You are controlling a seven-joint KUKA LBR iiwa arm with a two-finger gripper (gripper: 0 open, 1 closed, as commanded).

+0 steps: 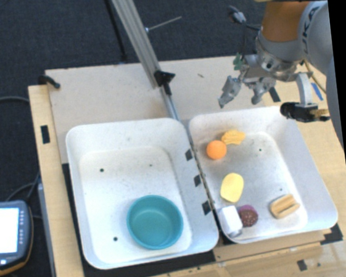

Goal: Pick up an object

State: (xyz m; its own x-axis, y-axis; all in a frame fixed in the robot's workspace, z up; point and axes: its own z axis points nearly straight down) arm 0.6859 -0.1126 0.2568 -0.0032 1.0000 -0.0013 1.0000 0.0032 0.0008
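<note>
Your gripper [243, 94] hangs over the bare table [106, 93] just beyond the far rim of the right bin [307, 169], its two fingers [229, 92] spread apart with nothing between them. Above it you see the grey wrist and the orange band of the arm [289, 10], reaching in from the right.

In the right bin you have six things to pick from. An orange ball [216, 150] sits near the far left corner, touching or just beside a yellow ridged piece [234, 137] behind it. A pale yellow rounded object [232, 187] lies near the middle. Along the near wall, a white cylinder [230, 219] rests in the left corner with a dark red ball [248, 215] just beside it, and a tan block [284, 206] lies apart to their right.

The left bin [87, 151] holds a teal bowl [155, 222], upright, toward its near side. A metal pole [144, 45] slants up from between the bins.
</note>
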